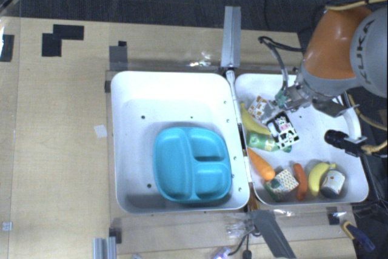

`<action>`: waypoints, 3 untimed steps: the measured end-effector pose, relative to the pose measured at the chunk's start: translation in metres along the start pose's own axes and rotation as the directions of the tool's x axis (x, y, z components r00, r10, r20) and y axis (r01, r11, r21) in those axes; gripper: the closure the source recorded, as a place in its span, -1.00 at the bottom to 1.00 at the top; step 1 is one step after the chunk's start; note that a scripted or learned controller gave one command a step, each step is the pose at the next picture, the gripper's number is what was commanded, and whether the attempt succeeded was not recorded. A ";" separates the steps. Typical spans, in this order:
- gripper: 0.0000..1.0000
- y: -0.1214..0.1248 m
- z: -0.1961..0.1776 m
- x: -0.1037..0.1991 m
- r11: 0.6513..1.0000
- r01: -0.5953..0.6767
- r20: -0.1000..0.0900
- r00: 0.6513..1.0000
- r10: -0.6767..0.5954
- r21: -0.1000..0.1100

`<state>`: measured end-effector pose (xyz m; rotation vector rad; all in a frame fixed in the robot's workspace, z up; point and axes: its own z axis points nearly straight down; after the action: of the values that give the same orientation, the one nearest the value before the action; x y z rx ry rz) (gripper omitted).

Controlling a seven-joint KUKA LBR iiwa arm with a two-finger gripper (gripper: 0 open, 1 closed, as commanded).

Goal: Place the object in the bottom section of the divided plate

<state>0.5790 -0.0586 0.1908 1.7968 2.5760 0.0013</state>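
Note:
The blue divided plate (pixel 176 167) lies in the left bin (pixel 130 130), toward its near side, with nothing in its three sections. My gripper (pixel 280 113) hangs low over the upper middle of the right bin (pixel 357 191). It sits right above a black-and-white patterned object (pixel 284 133) and beside a small patterned box (pixel 260 107). The wrist hides how the gripper meets these things, and I see nothing clearly held.
The right bin also holds a yellow banana (pixel 250 121), a green item (pixel 260 142), a carrot (pixel 262 165), a multicoloured block (pixel 284 180), a red-orange piece (pixel 299 179), a second banana (pixel 316 174) and a grey can (pixel 333 182). A metal divider (pixel 236 124) separates the bins.

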 end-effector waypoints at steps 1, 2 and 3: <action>1.00 -0.007 0.007 0.074 0.994 0.107 -0.001 0.994 -0.107 0.001; 1.00 -0.037 0.007 0.151 0.997 0.081 -0.001 0.997 -0.081 0.001; 1.00 0.081 0.022 0.159 0.999 0.049 0.000 0.999 -0.049 0.001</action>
<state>0.6007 0.1183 0.1690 1.7332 2.6197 -0.0009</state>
